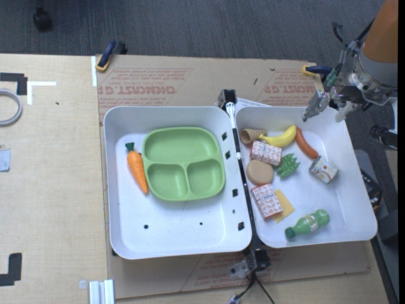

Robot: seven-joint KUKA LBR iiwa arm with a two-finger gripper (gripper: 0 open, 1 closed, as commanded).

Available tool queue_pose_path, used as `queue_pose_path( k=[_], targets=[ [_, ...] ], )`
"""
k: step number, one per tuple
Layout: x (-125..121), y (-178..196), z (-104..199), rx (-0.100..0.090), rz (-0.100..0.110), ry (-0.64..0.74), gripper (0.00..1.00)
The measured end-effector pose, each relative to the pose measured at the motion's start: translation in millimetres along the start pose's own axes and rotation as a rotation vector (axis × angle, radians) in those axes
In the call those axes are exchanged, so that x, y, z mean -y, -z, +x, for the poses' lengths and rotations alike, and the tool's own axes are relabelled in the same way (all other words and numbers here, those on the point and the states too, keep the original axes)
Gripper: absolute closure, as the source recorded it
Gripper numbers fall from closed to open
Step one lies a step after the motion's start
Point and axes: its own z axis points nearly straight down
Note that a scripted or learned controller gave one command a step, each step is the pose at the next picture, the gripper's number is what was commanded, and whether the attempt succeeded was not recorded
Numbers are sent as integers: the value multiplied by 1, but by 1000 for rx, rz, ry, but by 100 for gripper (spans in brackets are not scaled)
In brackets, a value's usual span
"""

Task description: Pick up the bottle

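Camera view. Two white bins sit side by side on the tabletop. The right bin (354, 163) holds the bottle (308, 224), green with a green cap, lying on its side near the bin's 6 o'clock edge, cap end toward 8 o'clock. Around it lie two red-and-white packets (266, 152), a yellow slice (286, 206), a small carton (323, 170), a sausage (306, 144), a banana (280, 138), a green leafy piece (288, 165) and a round bun (259, 171). The left bin (120, 189) holds a green tray (183, 163) and a carrot (137, 170). The gripper (330, 103) hangs over the right bin's 12 o'clock rim, well apart from the bottle; its jaws appear parted with nothing between them.

Risks, as judged: the bottle is round and lies flat, so jaws closing off-centre or along its length could roll it or slide off. It lies close to the bin's near wall, which a descending finger might strike.
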Motion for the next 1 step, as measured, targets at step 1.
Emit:
queue_pose_path(
  k=[1],
  targets=[
    [0, 10, 0, 1, 0, 2, 100]
  ],
)
